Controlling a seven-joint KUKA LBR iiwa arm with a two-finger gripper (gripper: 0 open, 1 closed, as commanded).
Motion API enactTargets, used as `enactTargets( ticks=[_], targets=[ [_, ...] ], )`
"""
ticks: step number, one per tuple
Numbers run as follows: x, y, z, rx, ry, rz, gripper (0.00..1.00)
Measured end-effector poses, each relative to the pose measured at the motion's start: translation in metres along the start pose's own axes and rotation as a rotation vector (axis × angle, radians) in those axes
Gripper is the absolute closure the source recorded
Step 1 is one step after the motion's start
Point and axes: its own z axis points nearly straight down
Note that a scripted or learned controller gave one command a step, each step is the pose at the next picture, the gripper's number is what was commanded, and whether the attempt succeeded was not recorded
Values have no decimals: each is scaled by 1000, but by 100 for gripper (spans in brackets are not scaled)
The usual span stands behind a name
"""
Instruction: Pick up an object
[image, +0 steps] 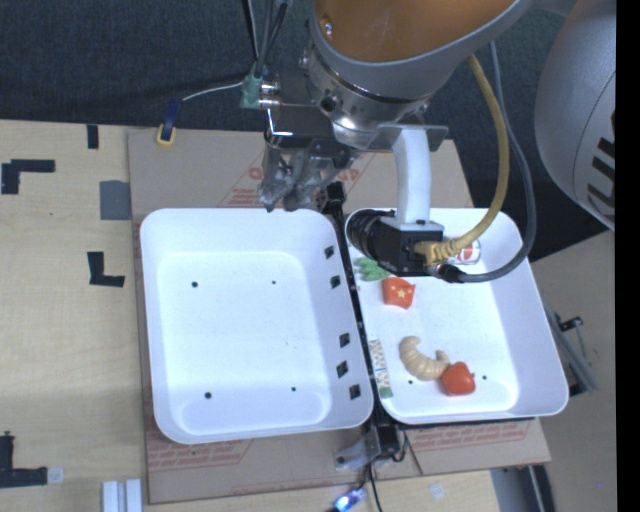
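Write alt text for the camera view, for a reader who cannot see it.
A grey arm with an orange band reaches in over the far edge of two white bins, its pincer above the left bin's far rim. The right bin holds a red cube, a beige curved piece and a red piece touching it.

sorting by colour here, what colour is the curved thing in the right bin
Pale tan or cream. The curved piece shows in the camera view, beside a red object.
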Motion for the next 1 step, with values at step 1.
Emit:
enactTargets(
  ticks=[1],
  targets=[
    [-2, 6, 0, -1, -1, 2, 100]
  ],
)
